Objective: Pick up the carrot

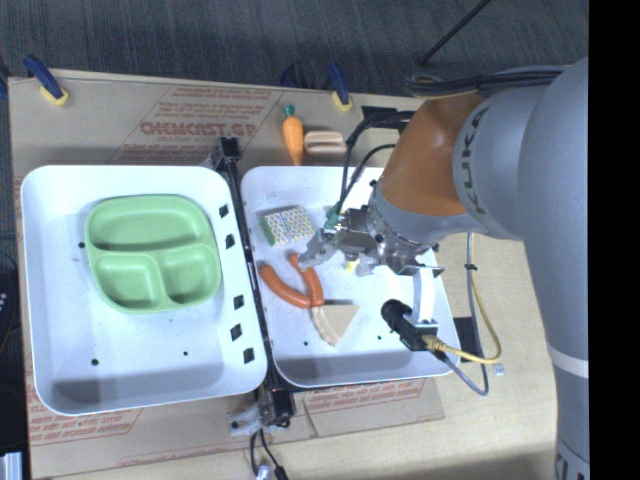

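Gripper low in right bin, fingers' state not readable.
Carrot lies outside the bin on cardboard at 12 o'clock, well apart from tool. Risk: tool sits over sausages at 6 o'clock, so it may grab those instead.

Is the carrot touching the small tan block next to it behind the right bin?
Cannot tell. In the camera view the carrot and the tan block sit side by side on the cardboard; their edges meet or nearly meet, with no plain gap or contact.
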